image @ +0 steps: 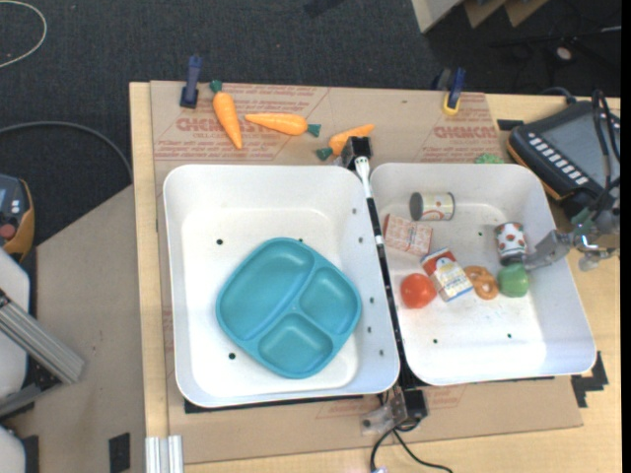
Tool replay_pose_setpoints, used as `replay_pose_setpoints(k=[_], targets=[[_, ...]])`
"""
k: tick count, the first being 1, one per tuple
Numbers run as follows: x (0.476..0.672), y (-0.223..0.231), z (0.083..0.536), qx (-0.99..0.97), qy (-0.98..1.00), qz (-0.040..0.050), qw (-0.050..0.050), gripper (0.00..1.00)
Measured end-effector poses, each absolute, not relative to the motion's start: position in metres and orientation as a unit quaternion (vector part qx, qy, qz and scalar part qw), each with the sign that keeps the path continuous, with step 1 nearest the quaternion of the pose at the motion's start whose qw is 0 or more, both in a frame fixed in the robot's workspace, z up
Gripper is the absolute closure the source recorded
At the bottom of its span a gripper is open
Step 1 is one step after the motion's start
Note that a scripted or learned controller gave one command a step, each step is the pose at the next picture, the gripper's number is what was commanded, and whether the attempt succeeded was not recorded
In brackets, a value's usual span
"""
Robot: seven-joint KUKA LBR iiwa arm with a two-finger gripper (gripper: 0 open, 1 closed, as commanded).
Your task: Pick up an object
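Camera view catches my gripper (545, 252) low at the right bin's (552, 348) right wall, just beside the green ball (513, 282) and the small patterned can (509, 238). Whether it is wide or narrow I cannot tell; it looks to grip nothing. A blue divided plate (288, 306) lies in the left bin (197, 264).

You have very little of the arm to read: only the gripper (545, 252) end reaches in from the right edge, at about mid-height. Grey metal parts sit low and point left (toward the middle of the scene), roughly level rather than upright. The tip looks thin and pale. You cannot make out finger spacing at this size and blur.
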State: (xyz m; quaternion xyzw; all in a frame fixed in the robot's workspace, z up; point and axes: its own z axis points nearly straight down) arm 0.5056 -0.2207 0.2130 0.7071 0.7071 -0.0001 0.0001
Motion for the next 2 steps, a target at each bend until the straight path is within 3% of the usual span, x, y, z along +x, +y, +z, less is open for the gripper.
replay_pose_setpoints(k=[1, 2], targets=[[0.493, -0.121, 0.248, 0.704, 0.711, 0.0021, -0.001, 0.0], [0.479, -0.078, 0.267, 0.705, 0.709, 0.001, -0.001, 0.0]])
